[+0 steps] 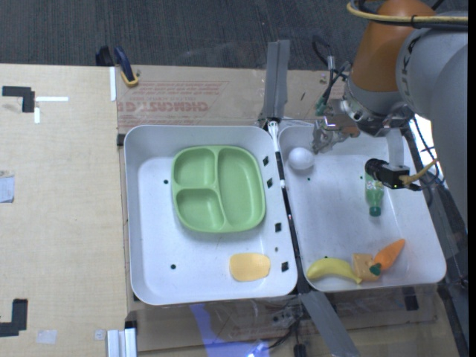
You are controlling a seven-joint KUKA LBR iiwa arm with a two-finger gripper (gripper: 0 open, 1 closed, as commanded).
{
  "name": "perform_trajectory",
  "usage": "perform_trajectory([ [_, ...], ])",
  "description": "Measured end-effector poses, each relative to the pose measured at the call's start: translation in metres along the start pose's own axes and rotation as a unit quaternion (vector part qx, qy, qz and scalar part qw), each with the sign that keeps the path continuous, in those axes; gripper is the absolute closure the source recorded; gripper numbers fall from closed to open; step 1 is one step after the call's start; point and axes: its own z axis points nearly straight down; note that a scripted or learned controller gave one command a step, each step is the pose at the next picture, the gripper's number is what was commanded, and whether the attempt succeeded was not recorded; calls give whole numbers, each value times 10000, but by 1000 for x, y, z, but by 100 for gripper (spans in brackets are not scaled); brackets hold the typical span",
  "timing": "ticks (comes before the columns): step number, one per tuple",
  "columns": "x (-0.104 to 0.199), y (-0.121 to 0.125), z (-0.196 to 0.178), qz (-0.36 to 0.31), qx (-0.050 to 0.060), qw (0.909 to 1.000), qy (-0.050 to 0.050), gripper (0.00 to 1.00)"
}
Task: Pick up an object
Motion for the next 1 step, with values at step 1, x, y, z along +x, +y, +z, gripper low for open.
perform_trajectory([
  [1,-1,-16,-46,130,-1,9999,0,100],
])
